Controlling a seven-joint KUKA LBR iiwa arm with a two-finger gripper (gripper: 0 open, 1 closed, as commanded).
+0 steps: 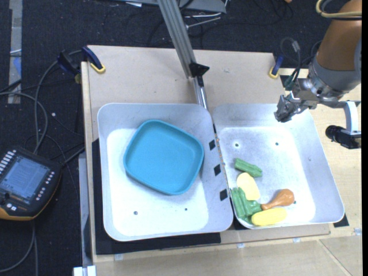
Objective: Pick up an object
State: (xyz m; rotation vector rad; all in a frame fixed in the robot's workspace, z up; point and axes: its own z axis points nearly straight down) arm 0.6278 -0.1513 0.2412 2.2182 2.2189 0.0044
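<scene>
Five toys crowd the right bin — claw above its far rim, grip unreadable.

Pincer above right bin's far rim. Toy foods clustered at near-left corner. Blue plate in left bin.

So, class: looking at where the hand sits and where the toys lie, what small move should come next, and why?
Probably bring the hand toward the bin's near corner: it hangs over the right bin's far edge, while the toys, like the green piece, lie clustered there.
</scene>
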